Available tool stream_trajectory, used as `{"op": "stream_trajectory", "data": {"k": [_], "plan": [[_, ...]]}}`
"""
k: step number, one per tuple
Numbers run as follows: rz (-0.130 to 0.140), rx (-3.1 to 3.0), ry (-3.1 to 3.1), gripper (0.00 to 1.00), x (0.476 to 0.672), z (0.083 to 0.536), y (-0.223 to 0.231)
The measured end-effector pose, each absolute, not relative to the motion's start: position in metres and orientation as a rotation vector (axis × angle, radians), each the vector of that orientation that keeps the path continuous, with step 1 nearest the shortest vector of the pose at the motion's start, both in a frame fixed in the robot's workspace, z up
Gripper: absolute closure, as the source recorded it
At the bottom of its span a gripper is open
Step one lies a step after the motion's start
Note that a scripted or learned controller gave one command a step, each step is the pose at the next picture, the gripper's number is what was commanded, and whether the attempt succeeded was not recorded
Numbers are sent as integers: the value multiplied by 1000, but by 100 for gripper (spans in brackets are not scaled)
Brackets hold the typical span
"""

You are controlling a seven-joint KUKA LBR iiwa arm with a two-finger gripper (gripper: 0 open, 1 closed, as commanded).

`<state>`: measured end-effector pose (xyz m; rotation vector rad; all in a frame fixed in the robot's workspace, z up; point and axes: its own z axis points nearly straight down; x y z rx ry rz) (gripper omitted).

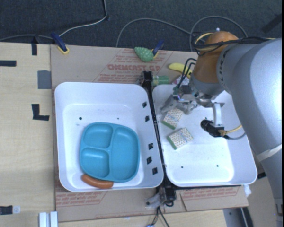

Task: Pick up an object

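In the right bin (236, 171) lie two small sponge-like blocks with green edges: one (172, 118) just below the gripper, another (181, 138) nearer the front. My gripper (181, 103) hangs low over the bin's back left part, right above the upper block. Its fingers are open, one on each side above that block, with nothing between them. The left bin (71, 103) holds a blue divided plate (109, 151) and an orange sausage-shaped toy (97, 182) at its front edge.
A green toy (144, 53) and a yellow banana-like toy (179, 67) lie on the cardboard behind the bins. A black divider (154, 126) runs between the bins. The arm's grey body (260, 89) covers the right bin's back right side.
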<state>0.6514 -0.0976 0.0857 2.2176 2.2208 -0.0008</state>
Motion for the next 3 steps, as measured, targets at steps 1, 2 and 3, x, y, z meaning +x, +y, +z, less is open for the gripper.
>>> {"op": "stream_trajectory", "data": {"k": [1, 2, 3], "plan": [[1, 2219, 2221, 0, 657, 86, -95], [2, 2218, 2223, 0, 669, 85, -98], [-1, 2219, 2220, 0, 653, 86, -97]]}}
